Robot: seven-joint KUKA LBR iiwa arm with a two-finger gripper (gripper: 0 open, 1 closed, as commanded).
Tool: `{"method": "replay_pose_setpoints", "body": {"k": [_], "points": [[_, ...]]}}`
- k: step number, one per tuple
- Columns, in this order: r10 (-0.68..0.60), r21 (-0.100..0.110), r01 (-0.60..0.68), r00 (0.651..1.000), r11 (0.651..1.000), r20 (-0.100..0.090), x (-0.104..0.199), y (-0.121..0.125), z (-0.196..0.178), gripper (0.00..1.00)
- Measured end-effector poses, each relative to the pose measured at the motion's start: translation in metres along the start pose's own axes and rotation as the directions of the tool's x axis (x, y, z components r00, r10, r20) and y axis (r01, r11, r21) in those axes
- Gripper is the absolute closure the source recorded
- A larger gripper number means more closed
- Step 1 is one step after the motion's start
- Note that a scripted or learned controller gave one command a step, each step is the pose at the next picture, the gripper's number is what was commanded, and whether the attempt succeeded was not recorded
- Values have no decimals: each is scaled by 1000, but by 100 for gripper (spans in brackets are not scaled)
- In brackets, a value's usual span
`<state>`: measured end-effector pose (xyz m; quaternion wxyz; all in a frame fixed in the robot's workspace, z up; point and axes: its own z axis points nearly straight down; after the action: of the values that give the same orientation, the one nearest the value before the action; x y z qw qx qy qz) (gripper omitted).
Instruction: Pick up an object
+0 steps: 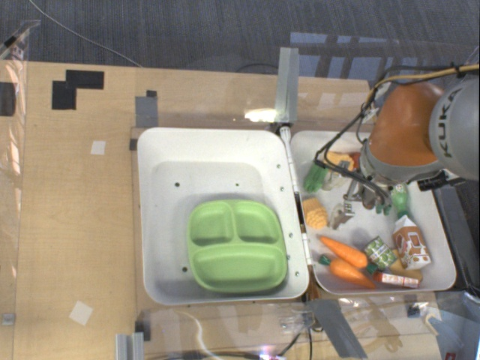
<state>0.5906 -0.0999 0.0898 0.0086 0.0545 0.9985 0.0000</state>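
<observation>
Approach step. Hand (352, 208) low in right bin (442, 280), over bare floor beside corn (316, 217); finger state: cannot tell. Nothing seen gripped. Carrots (343, 251) near, below hand. Next, likely: centre over one item, descend, close.
</observation>
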Motion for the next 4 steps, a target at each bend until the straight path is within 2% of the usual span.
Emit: {"method": "replay_pose_setpoints", "body": {"k": [1,2,3,4], "points": [[47,0,-47,999,999,0,54,-13,-2,0],[-193,-1,193,981,981,-2,-3,13,0,0],[-359,1,359,933,933,-4,22,-49,-59,0],[-288,2,288,958,958,9,-70,4,-7,0]]}}
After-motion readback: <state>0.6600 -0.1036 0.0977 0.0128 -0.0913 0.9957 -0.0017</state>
